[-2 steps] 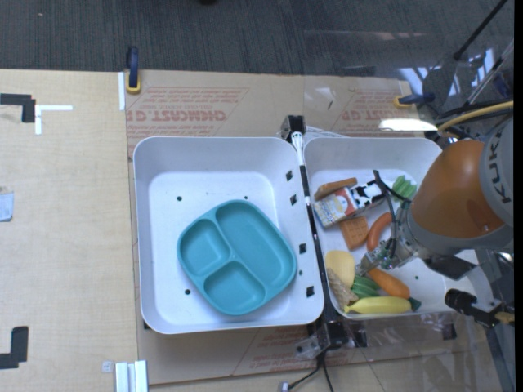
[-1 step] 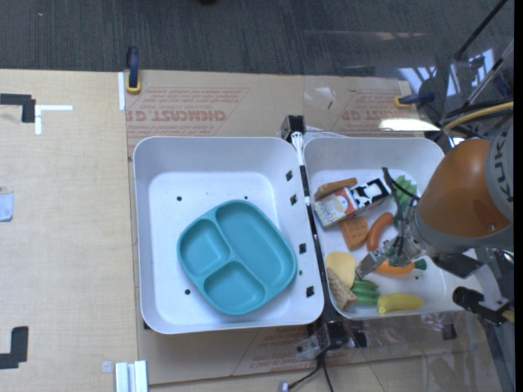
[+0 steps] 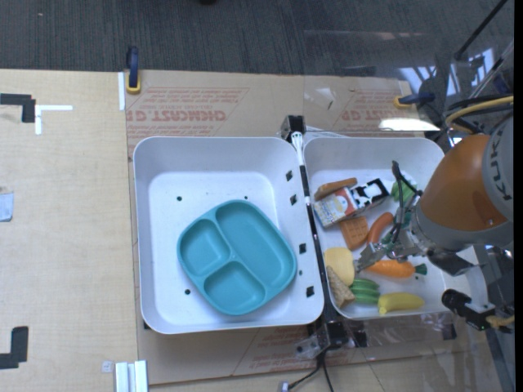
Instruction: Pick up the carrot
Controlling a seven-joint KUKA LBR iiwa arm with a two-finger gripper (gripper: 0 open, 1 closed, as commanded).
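Two shallow white bins are sitting side by side on the bench. The left bin (image 3: 155,243) is holding a teal divided plate (image 3: 237,256) with three compartments, lying at a slant near the bin's middle. The right bin (image 3: 372,147) is holding a crowd of toy food. The carrot (image 3: 396,269), orange with a green stub at its right end, is lying on its side in the lower right part of this bin, pointing roughly left to right. The gripper (image 3: 377,256) is reaching down at the carrot's left end, its metal fingers (image 3: 372,260) lying against or just above that tip; how wide they are standing cannot be told, and the carrot is not showing between them. The grey arm (image 3: 466,190) with its orange band is coming in from the right, covering the bin's right side. Just left of the gripper a yellow rounded piece (image 3: 339,264) is resting. Below the carrot a green piece (image 3: 366,290) and a yellow banana-like piece (image 3: 400,302) are lying near the bin's lower wall. Above, a white printed carton (image 3: 337,208) and an orange-brown wedge (image 3: 355,232) are lying close together.
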